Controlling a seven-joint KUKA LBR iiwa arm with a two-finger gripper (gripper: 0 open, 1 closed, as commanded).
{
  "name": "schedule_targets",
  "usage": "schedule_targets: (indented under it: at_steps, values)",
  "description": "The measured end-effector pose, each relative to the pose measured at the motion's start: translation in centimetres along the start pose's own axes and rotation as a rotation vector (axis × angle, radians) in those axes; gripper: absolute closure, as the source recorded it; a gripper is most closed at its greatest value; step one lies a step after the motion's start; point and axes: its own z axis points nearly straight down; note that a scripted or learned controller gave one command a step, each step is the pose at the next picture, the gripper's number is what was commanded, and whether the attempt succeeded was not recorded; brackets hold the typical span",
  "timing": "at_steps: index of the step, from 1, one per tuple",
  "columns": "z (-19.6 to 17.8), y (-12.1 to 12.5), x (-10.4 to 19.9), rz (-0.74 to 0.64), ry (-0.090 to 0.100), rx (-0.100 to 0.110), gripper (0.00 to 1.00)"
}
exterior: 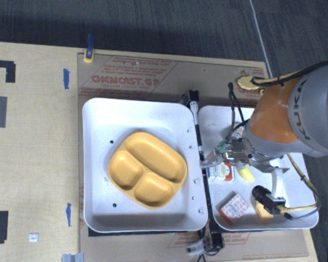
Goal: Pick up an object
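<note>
The gripper (224, 158) hangs low over the right bin (307, 220), its grip state impossible to tell; beneath lie a small red-and-white carton (234, 207) and a yellow piece (245, 172); the left bin (94, 151) holds a yellow divided tray (146, 169).

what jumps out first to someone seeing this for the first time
A big yellow three-compartment tray lies in the left bin. The grey arm with its orange band hangs over the right bin, above small items such as a red-and-white packet.
</note>
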Motion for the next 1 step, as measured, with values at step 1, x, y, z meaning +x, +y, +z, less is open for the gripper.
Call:
schedule_targets:
  at_steps: [1]
  values:
    - [0.67,-0.46,-1.07,-0.003,0.008,-0.020,0.00]
